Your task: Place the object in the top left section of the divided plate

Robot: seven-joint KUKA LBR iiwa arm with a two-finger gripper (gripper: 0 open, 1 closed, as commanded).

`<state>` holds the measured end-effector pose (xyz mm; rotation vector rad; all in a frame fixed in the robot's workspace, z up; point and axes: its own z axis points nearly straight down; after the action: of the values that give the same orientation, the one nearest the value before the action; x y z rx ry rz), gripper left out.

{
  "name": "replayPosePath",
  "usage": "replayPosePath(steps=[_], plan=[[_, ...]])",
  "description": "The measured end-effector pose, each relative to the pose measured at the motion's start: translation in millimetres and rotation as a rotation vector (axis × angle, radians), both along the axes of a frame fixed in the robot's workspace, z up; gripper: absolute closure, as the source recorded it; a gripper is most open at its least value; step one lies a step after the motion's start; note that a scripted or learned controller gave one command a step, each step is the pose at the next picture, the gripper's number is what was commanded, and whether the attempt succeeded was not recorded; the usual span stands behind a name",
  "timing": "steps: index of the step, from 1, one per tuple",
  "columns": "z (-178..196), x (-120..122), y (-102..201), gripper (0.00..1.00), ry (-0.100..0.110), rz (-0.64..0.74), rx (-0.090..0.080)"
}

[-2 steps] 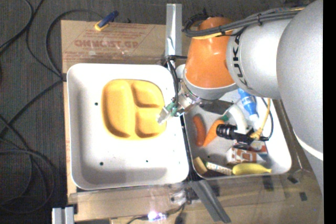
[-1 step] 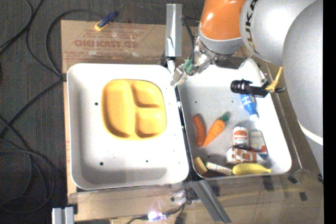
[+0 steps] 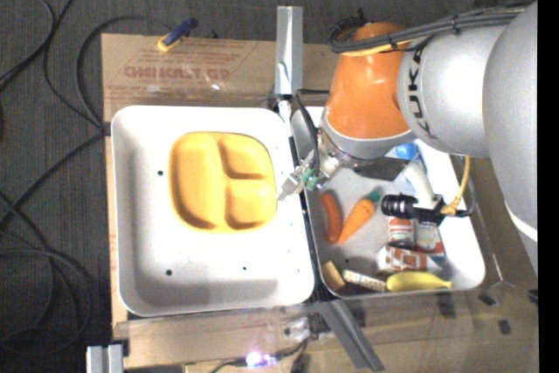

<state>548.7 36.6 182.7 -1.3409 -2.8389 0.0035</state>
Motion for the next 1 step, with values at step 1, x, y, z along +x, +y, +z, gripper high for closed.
replayPosePath(steps=[1], plan=[[0.6,97.5,-25.6,1.00,-0.001,0.020,0.001]])
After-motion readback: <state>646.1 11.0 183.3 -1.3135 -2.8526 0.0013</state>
